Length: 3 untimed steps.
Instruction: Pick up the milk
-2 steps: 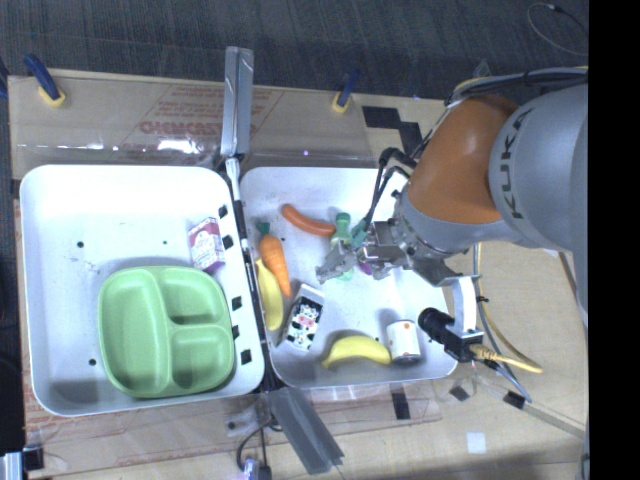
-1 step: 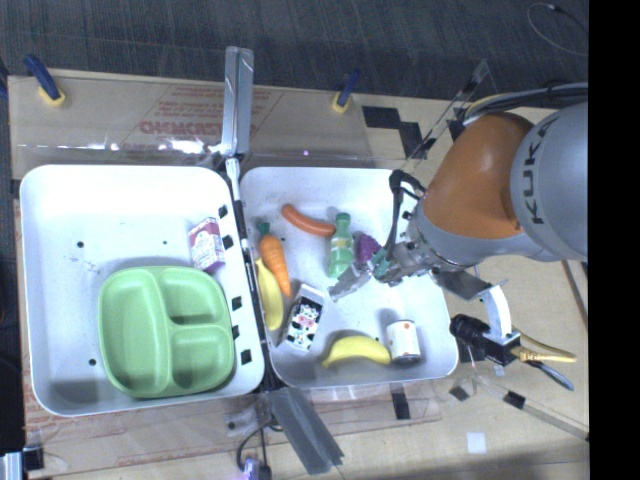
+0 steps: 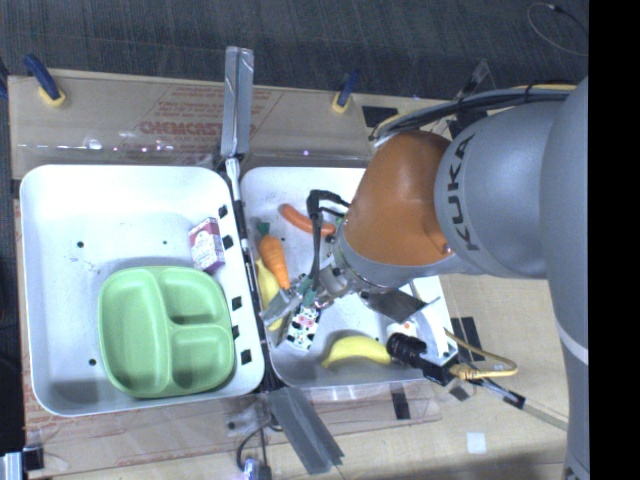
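Note:
A small white carton with black patches, which looks like the milk [image 3: 303, 328], lies in the right bin [image 3: 262, 183] near its left wall. My gripper [image 3: 298, 303] is low over the carton's upper end, at or just above it. The grey arm with its orange band [image 3: 400, 208] covers the middle and right of this bin. I cannot see whether the carton is between the gripper's tips.
An orange carrot [image 3: 274, 256] and a second carrot [image 3: 296, 216] lie above the gripper. A banana [image 3: 352, 349] rests at the bin's front, another yellow piece [image 3: 266, 283] against the left wall. The left bin [image 3: 60, 198] holds a green divided tray [image 3: 165, 330] and a maroon carton [image 3: 206, 244].

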{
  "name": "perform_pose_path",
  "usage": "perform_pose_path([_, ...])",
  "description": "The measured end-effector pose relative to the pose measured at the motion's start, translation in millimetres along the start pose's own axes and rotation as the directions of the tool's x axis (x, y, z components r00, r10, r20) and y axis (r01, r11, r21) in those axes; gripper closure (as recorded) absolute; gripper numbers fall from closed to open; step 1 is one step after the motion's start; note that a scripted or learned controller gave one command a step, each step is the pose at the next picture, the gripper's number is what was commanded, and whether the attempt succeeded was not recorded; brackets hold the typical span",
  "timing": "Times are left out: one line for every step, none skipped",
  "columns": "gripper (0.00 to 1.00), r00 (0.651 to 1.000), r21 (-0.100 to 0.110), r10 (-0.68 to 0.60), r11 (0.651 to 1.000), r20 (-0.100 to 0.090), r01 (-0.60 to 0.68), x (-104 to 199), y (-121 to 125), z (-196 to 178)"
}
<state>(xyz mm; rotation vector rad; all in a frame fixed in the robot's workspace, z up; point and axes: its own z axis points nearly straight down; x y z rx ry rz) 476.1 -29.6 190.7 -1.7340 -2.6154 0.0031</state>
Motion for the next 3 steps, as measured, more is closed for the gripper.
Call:
perform_pose_path([0.00,0.982,-0.007,-0.188,0.982,0.004,0.188,-73,-28,97])
perform_pose_path([1.00,0.981,-0.006,-0.193,0.981,0.001,0.193,-72,-28,88])
perform_pose_path([1.00,0.988,-0.002,-0.155,0.988,0.001,0.155,5,32,-1])
